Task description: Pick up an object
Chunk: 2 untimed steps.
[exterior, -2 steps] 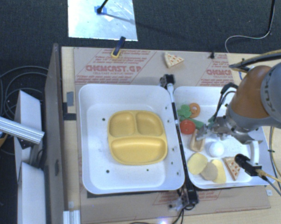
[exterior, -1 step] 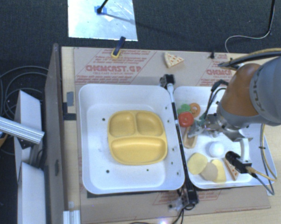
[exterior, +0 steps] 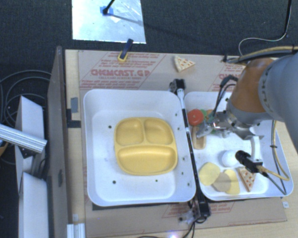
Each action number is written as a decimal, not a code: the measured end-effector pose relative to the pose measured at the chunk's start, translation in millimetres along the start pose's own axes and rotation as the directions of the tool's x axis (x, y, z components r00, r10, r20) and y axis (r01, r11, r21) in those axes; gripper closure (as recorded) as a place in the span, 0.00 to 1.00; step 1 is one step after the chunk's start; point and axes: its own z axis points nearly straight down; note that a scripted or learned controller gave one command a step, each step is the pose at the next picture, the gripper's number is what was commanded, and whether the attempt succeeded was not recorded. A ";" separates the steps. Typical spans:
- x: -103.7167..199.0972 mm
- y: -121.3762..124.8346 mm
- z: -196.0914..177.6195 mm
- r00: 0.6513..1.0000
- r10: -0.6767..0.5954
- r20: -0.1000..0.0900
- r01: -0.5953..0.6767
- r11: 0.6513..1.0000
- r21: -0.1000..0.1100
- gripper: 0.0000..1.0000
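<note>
Tomato (exterior: 195,116) is sitting near the upper left corner of the right bin (exterior: 282,155), red and round, just beside the dividing rims. I am judging it to be a light, stiff toy piece with a smooth skin that could slip; a pinch across its widest part looks the safest hold. A brownish flat piece (exterior: 199,141) is lying just below it. I am seeing the claw (exterior: 212,128) hovering close to the tomato's right, but I cannot tell how it is set. A white egg-like item (exterior: 229,158), two pale yellow discs (exterior: 209,173) and a wedge-shaped slice (exterior: 247,178) are resting lower in the same bin. The left bin (exterior: 100,182) is carrying a yellow divided plate (exterior: 145,145). A cheese-like wedge (exterior: 183,63) is lying on the desk (exterior: 139,68) behind both bins.
</note>
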 end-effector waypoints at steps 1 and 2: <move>-10.6 68.4 3.1 1.000 -0.002 -0.007 0.003 0.999 0.039 0.00; -6.6 69.1 -10.6 1.000 -0.009 -0.013 0.009 0.999 0.033 1.00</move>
